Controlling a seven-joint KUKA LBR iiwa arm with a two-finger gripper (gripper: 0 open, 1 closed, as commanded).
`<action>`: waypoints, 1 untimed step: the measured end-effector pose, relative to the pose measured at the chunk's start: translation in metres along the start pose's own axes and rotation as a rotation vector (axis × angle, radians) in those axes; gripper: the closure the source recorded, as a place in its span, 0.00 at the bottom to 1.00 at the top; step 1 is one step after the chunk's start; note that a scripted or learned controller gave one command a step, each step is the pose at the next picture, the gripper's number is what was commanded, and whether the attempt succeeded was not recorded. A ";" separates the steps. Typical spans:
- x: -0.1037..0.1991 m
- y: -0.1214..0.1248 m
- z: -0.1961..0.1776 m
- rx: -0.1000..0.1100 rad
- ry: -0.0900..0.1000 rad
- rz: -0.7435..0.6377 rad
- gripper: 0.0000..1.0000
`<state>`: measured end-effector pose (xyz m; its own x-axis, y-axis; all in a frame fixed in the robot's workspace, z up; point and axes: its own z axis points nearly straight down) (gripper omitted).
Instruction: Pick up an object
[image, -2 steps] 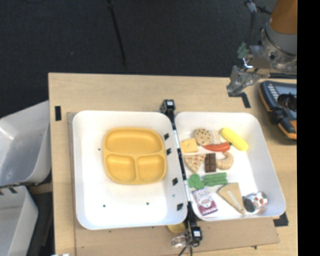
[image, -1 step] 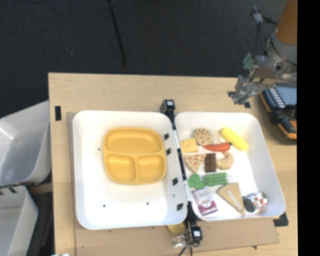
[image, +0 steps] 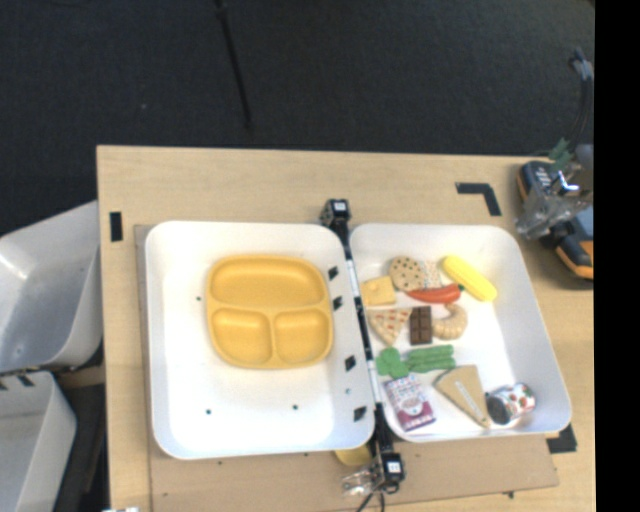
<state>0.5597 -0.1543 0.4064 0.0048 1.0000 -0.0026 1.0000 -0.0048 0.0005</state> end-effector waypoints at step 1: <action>0.004 -0.068 -0.011 -0.002 0.002 -0.004 1.00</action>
<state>0.4919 -0.1497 0.4172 0.0013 1.0000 -0.0010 1.0000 -0.0013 0.0027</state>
